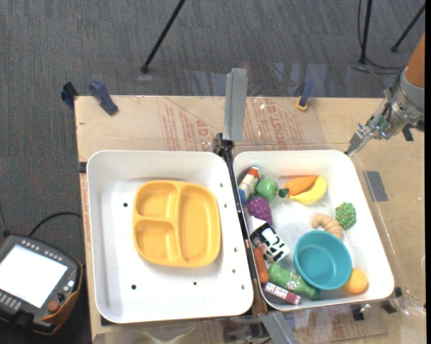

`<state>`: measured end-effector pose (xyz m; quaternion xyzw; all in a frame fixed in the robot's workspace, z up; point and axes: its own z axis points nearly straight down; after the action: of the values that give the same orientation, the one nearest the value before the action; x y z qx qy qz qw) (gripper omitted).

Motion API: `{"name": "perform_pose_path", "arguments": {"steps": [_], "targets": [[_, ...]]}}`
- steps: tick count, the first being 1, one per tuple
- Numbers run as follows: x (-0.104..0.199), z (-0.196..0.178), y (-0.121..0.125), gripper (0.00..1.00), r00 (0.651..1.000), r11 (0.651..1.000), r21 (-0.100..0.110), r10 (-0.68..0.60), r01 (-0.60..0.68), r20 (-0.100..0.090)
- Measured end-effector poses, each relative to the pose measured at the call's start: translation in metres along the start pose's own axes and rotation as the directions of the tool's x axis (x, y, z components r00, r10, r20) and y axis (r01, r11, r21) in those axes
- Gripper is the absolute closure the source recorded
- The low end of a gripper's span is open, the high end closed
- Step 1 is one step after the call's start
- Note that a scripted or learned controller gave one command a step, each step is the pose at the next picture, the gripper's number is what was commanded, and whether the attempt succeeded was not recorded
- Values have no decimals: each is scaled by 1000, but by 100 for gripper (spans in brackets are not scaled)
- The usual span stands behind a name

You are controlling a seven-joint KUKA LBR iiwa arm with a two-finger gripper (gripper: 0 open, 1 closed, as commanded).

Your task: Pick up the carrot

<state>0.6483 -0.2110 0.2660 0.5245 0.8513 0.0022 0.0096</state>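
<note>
Carrot point(301, 185) sits near the far edge of the right bin point(379, 242), resting against the banana point(312, 193), so you'll want a careful approach, and your hand point(376, 126) hangs outside the bin's far right corner, can't tell if it's open or closed.

Both bins, left point(108, 192) and right point(359, 185): smooth white plastic, slight sheen. Divided yellow tray point(177, 222) with 3 compartments: smooth plastic, satin gloss. Teal bowl point(323, 259): glossy plastic. Carrot point(301, 185) and banana point(312, 193): smooth moulded plastic, mildly shiny. Grape bunch point(259, 208) and green broccoli-like piece point(345, 214): knobbly plastic surface. Bench top point(165, 124): matt brown cardboard with printed red lettering. Floor point(58, 34): matt grey carpet, rough weave. Gripper point(369, 130): bare metal parts, dull finish.
</note>
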Motion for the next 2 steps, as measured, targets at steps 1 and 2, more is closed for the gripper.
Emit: {"name": "perform_pose_path", "arguments": {"steps": [1,2], "targets": [[40,32,-52,100,929,929,7,-369,369,-18],[37,-7,-74,100,883,883,4,-470,470,-14]]}}
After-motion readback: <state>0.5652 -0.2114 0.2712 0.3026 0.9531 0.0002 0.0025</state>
